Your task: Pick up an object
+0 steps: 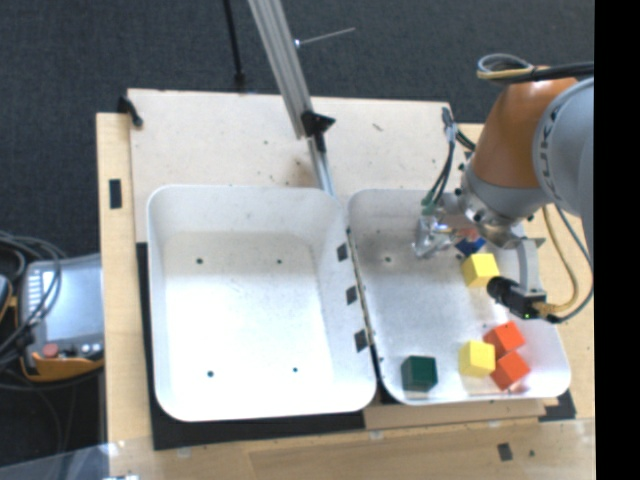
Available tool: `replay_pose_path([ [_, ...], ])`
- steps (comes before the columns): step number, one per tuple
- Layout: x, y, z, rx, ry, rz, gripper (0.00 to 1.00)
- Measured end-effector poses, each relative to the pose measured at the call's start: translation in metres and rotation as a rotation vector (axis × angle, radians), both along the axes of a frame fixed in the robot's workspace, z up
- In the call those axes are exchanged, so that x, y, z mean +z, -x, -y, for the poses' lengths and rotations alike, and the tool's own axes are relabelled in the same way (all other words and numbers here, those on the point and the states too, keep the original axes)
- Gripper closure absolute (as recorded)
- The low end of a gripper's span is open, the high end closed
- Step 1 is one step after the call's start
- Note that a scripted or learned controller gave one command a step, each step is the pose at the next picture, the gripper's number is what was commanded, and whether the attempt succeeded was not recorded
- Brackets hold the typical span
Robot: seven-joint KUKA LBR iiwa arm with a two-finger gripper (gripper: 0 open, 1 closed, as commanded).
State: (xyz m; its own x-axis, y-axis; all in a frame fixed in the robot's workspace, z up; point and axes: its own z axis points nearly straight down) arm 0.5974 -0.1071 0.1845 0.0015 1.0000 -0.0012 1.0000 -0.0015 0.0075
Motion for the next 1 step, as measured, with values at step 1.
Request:
replay_pose_path([
  [1, 0.0623, -0.0079, -0.0017, 0.005, 0.0, 0.001, 1.0],
])
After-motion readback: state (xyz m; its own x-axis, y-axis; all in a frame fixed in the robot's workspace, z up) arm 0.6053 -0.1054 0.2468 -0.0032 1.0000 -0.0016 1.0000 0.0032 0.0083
